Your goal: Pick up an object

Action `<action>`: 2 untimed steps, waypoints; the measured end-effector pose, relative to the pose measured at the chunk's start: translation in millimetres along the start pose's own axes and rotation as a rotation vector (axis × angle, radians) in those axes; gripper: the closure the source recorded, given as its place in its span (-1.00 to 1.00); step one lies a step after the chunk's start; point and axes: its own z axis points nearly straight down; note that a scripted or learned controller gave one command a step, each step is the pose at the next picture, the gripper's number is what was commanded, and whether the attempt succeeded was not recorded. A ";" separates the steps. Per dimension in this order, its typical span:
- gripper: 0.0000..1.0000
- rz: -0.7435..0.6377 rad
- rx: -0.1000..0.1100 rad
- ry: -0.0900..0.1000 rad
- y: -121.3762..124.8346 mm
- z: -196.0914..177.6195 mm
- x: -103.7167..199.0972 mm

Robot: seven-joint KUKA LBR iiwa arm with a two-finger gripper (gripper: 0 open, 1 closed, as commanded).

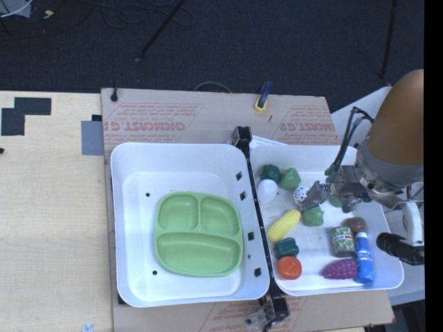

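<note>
The left bin (131, 185) holds a green divided tray (199, 234). The right bin (394, 272) is crowded with toy food. The pincer (320, 194) hangs low by a white die (300, 195) and green pepper (313, 216); whether it is spread, I cannot tell. Tight neighbours could make a grasp slip or snag two.

Toys (313, 216) crowd the right bin (394, 272); left bin's (131, 178) margins stay open.
</note>
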 end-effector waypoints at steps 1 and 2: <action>-1.00 -0.002 -0.010 -0.001 1.6 -4.8 -0.2; -1.00 -0.002 -0.004 0.000 -1.3 41.2 -4.6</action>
